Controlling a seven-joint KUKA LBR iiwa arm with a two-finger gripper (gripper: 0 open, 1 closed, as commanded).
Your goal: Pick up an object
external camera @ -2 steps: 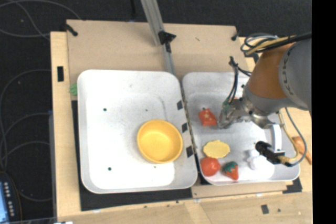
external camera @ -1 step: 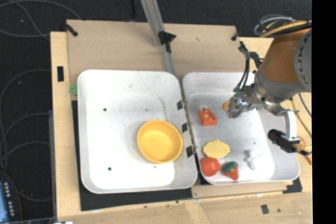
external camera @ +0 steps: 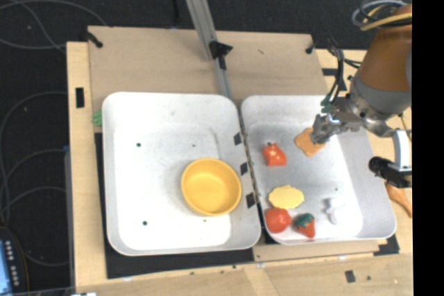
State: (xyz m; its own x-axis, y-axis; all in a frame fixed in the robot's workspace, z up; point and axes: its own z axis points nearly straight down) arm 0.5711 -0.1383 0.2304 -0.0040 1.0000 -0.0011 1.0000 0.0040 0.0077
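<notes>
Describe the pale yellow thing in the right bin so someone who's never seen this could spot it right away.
Start at the right-hand white bin and look to its lower left part, near the divider. The pale yellow, flat, wavy-edged piece lies there, just above a round red tomato-like object and a red strawberry-like object with a green top. It is the one yellow item in that bin.

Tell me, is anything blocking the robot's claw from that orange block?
No, nothing visible is in the way. The gripper is right at the orange block, and the red toy sits off to the side.
</notes>
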